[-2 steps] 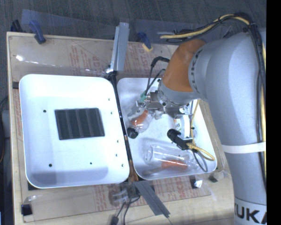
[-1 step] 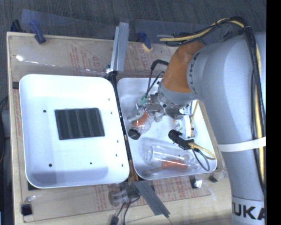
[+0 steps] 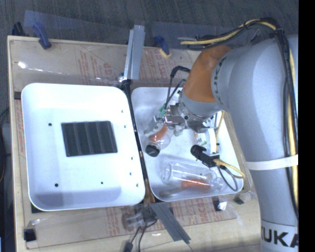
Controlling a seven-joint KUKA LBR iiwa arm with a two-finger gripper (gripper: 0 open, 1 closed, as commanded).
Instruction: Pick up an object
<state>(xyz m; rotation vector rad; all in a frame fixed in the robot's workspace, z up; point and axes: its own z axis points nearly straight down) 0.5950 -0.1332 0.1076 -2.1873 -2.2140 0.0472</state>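
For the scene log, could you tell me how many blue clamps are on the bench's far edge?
2: one blue clamp at the far left corner, another beyond the right bin. The arm may hide more.

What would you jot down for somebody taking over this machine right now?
Gripper: down inside the right bin, just above an orange-and-black object; grip state unreadable.
Also in that bin: a clear plastic bottle lying on its side near the front.
Left bin: has a dark slotted panel.
Done: no object visibly lifted.
Left: grasp one and raise it.
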